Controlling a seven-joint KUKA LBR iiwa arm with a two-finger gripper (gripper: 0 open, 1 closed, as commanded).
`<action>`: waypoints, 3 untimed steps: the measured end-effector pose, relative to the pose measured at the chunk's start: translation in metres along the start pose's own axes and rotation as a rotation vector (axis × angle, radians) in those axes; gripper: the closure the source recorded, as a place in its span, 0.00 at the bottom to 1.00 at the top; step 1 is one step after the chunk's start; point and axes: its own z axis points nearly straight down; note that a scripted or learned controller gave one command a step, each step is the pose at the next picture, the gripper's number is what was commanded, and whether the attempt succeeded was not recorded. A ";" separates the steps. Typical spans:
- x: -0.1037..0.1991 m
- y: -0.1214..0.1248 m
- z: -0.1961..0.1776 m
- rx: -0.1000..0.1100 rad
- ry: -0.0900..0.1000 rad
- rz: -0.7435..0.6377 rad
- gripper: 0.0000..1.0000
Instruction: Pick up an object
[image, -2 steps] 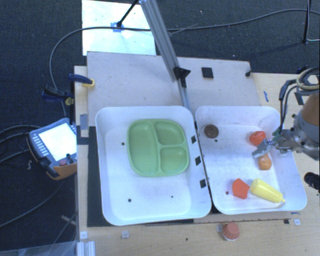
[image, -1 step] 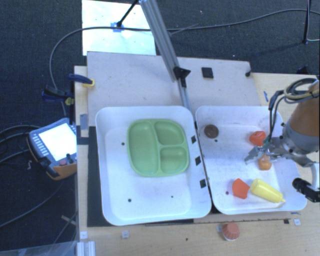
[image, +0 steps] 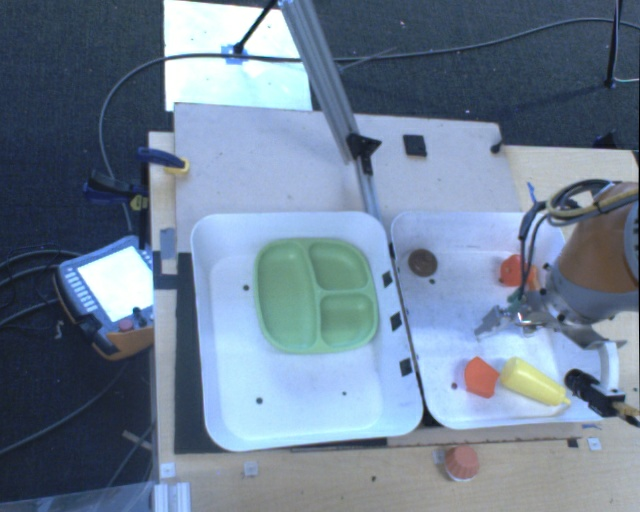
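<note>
The right bin (image: 450, 235) holds several small things. A brown round piece (image: 422, 262) lies near its back left. Beside the arm, at the back right, sits an orange piece (image: 511, 270). At the front, an orange-red block (image: 481, 376) and a yellow cone-shaped toy (image: 533, 382) lie side by side. My gripper (image: 508, 318) hangs low over the bin's right half, between the orange piece behind it and the yellow toy in front of it. Nothing is seen held in it.
In the left bin (image: 215, 300) lies a green divided plate (image: 316, 294). A grey pole (image: 335, 95) slants down to the bins' shared back edge. A reddish disc (image: 461, 462) rests on the bench in front of the right bin. A handheld screen (image: 108, 292) sits far left.
</note>
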 end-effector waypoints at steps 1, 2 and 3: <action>-0.001 0.001 -0.013 -0.004 -0.002 0.001 1.00; -0.011 0.001 -0.063 -0.004 -0.002 0.002 1.00; -0.014 0.001 -0.127 -0.007 -0.003 -0.003 1.00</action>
